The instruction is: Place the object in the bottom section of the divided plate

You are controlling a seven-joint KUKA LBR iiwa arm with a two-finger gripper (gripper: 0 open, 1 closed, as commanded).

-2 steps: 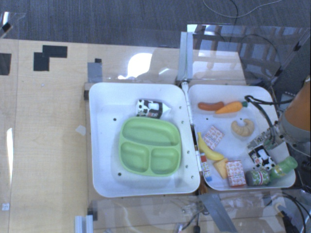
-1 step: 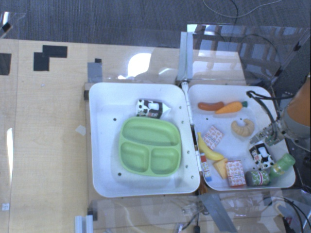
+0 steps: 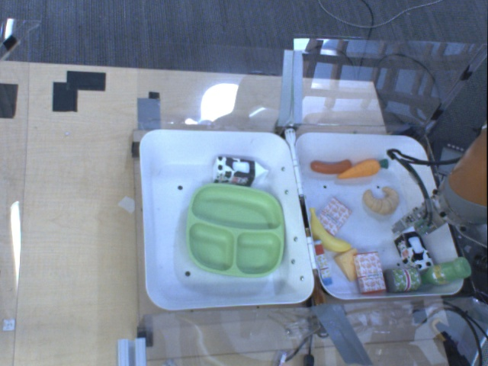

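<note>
Look at the left bin (image 3: 156, 204) first: your green divided plate (image 3: 235, 230) lies flat in its middle, one long section on the far side and two smaller ones on the near side, and just beyond its far rim a black-and-white cow-print carton (image 3: 234, 171) rests on its side. In the right bin (image 3: 438, 250), along the far wall, you have a sausage (image 3: 330, 166) touching the tip of a carrot (image 3: 360, 169); a croissant (image 3: 380, 200) sits near the middle. Toward the left wall lie a pink patterned packet (image 3: 334, 214), a banana (image 3: 326, 233), a cheese wedge (image 3: 347, 264) and a second patterned box (image 3: 369, 272) (these four crowd close together). A green bottle (image 3: 427, 275) lies along the near wall. The gripper (image 3: 414, 229) comes in from the right, low over a second cow-print carton (image 3: 414, 250) beside the bottle. Whether its jaws are closed on that carton or parted above it, you cannot tell from here.
</note>
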